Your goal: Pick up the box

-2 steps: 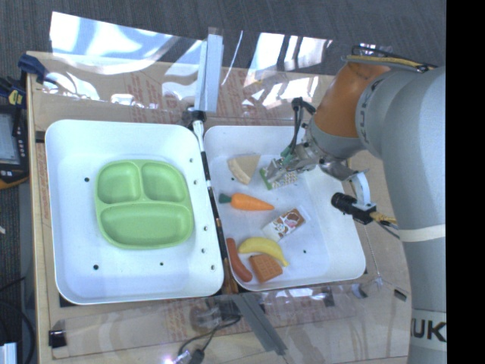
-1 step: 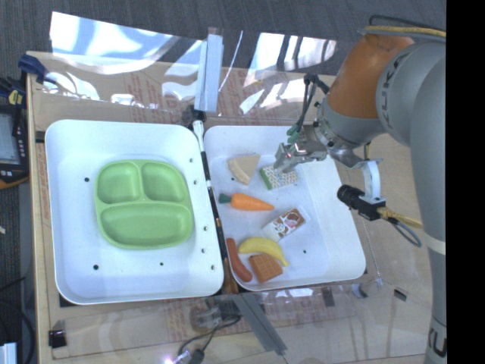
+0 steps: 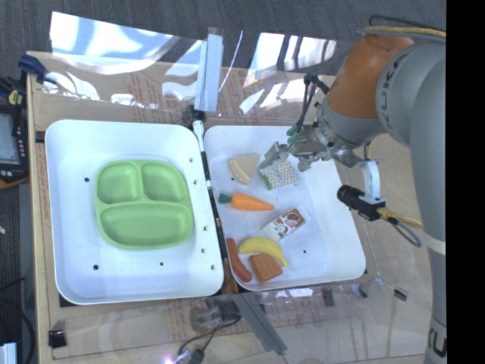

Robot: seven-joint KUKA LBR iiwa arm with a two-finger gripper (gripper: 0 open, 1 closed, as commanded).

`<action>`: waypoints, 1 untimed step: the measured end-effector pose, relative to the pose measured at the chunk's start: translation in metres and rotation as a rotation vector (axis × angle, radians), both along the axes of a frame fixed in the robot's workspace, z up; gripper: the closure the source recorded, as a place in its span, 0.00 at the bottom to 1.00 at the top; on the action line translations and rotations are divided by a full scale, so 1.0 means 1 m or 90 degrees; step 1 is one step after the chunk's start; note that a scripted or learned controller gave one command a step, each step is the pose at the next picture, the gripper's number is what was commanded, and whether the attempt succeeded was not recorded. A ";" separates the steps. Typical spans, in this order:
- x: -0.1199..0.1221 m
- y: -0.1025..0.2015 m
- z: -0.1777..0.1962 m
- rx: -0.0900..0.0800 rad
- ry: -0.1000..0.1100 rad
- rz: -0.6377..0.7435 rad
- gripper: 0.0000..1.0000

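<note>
Two boxes lie in the right bin (image 3: 341, 241). A small box with a green dotted pattern (image 3: 280, 176) sits in the bin's upper middle, tilted. A flatter carton with a brown and white picture (image 3: 285, 224) lies lower down, near the bin's centre. My gripper (image 3: 284, 160) hangs right over the top edge of the dotted box, touching or nearly touching it. The wrist hides the contact, and the box looks to rest on or just above the bin floor. The picture carton is a hand's width below the gripper.
Also in the right bin are a pale wedge (image 3: 242, 167), a carrot (image 3: 251, 202), a banana (image 3: 263, 249), a sausage (image 3: 236, 259) and a waffle square (image 3: 265, 268). A green divided plate (image 3: 144, 203) lies in the left bin (image 3: 68, 256). The arm (image 3: 379, 74) crosses the right bin's upper right corner.
</note>
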State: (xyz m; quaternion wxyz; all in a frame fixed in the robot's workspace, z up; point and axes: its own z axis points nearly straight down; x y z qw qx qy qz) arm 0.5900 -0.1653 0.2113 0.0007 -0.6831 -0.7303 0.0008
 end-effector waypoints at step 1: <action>0.033 -0.045 -0.115 -0.001 -0.005 0.033 0.00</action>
